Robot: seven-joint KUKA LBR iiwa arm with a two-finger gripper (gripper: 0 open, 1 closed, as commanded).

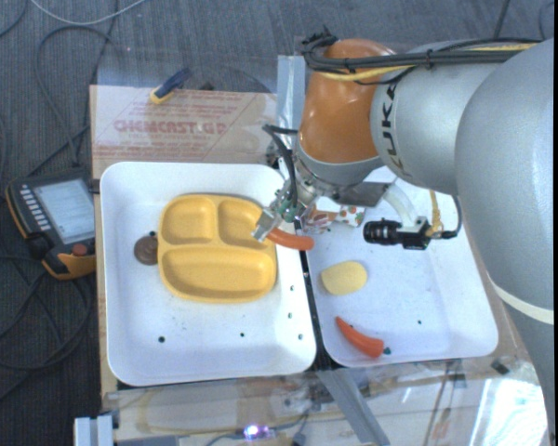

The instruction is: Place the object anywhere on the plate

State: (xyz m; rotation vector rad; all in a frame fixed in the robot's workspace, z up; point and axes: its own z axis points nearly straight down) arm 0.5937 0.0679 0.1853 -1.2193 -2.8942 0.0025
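Ok, gripper [277, 219] is at frame centre, over the seam where the left bin [195, 342] and right bin [428, 305] meet, right at the upper right corner of the yellow plate [214, 272]. Can't tell if it's open or closed, the tip is too small and cluttered. Orange piece [292, 241], short and sausage-shaped, sits directly under the tip. It lies across the bins' shared rims, tilted down to the right, with its left end at the plate's right edge and the rest off the plate. Gripped or just lying there: can't tell. Plate is in the left bin, upper middle, with three compartments, two small on top and one long below. Brown disc [147, 248] touches the plate's left edge. Right bin: pale yellow lump [344, 277] near its left wall, orange carrot-like piece [360, 338] with a green end lower down, small red-and-white patterned item [340, 216] just right of the gripper. Arm [465, 110] takes up the upper right of the frame. Behind the left bin is a cardboard sheet [177, 137] with red print, and a blue-and-yellow tool [170, 84] at its top edge. Handheld pendant [54, 214] lies on the floor at the frame's left edge.
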